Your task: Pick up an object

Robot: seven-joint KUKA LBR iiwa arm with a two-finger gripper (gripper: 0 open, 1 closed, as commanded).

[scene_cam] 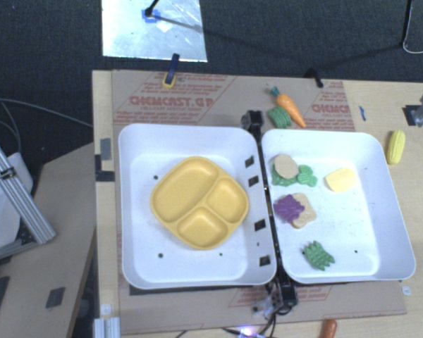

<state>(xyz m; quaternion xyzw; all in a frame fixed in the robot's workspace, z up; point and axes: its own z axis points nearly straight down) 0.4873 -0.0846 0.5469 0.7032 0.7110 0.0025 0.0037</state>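
An orange-red toy piece (328, 326) lies at the near edge of the tabletop (70, 182), loose on the brown cardboard sheet, just below the two white bins.

Camera view: the left bin (134, 259) carries a yellow divided plate (199, 201), sitting flat near its middle with three compartments, all bare. The right bin (381, 245) holds the candidates for picking: a green leafy toy (318, 255) nearest the front, a purple-topped slice (295, 209) close to the shared wall, a tan round piece (286, 166) resting on a green piece (303, 177), and a pale yellow block (340, 179) standing apart toward the right. The spacing appears deliberate enough to give a clean approach: the yellow block and the green leafy toy each have open floor around them, while the tan and green pair touch and would likely be harder to separate. Outside the bins, a toy carrot (290, 108) lies against a green item (279, 117) just beyond the far rim, and a toy corn cob (395, 147) rests on the tabletop beside the right bin. The pincer's state cannot be told, and nothing has been lifted yet; the pick seems still to begin.
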